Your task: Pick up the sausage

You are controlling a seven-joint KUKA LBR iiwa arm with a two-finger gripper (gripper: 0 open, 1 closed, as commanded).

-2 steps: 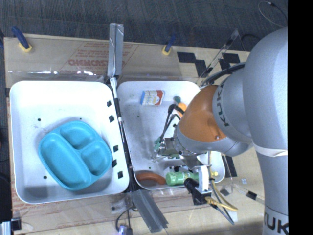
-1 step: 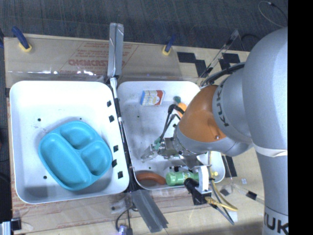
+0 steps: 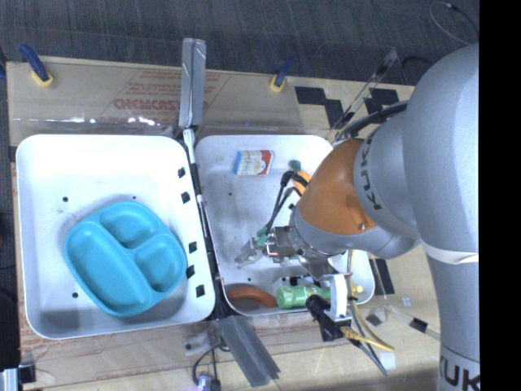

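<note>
The bench (image 3: 350, 96) is pale wood with a printed cardboard sheet along its far edge, on dark carpet (image 3: 244, 6). Two white bins sit side by side: the left bin (image 3: 49, 161) bears a blue tray (image 3: 124, 257). In the right bin (image 3: 220, 210), the sausage (image 3: 248, 296) lies at the near edge, just beside a green item (image 3: 295, 296); a small carton (image 3: 252, 162) rests near the far edge. The gripper (image 3: 251, 255) hangs over the sausage; whether it is wide or narrow I cannot tell.

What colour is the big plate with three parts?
Light blue plate, lying in the left bin, camera view.
</note>
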